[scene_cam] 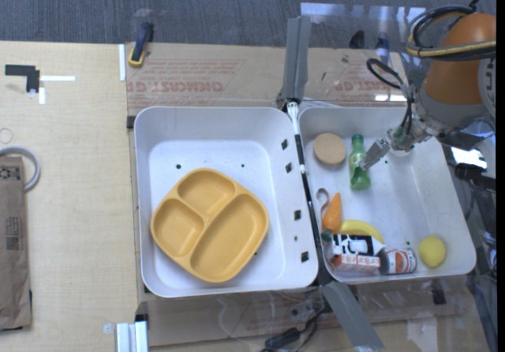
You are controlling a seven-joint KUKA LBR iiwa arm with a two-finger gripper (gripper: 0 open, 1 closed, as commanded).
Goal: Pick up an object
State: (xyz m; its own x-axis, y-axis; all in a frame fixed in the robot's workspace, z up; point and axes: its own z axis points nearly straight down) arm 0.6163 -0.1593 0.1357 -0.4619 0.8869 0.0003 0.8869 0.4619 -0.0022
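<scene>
Two white bins are sitting side by side on a cardboard-covered bench. Reaching in from the upper right, the gripper is hovering in the right bin, its fingers narrowed around the top of a green bottle, though whether they are truly pinching it is unclear. Just left is lying one tan disc. Lower in the frame are lying one carrot, one banana, one lemon and one labelled bottle. One yellow tray is resting in the left bin.
</scene>
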